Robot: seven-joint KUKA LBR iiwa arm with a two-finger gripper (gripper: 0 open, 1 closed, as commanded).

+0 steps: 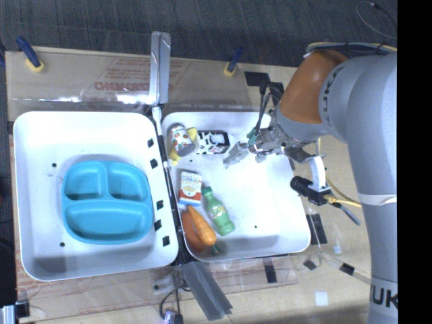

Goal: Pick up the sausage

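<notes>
Right bin (270,238) contains sausage (198,228), green bottle (218,211), carton (190,186), can (181,140); left bin (30,181) contains blue tray (106,202). Jaws (237,155) state indeterminate.

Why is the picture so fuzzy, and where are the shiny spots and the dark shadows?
In the camera view, everything looks a bit soft and grainy, so the labels on the small can and carton can't be read. Light glares off the clear plastic sheet at the top. Soft shadows pool in the corners of the left bin, and the tool looks blurred.
</notes>
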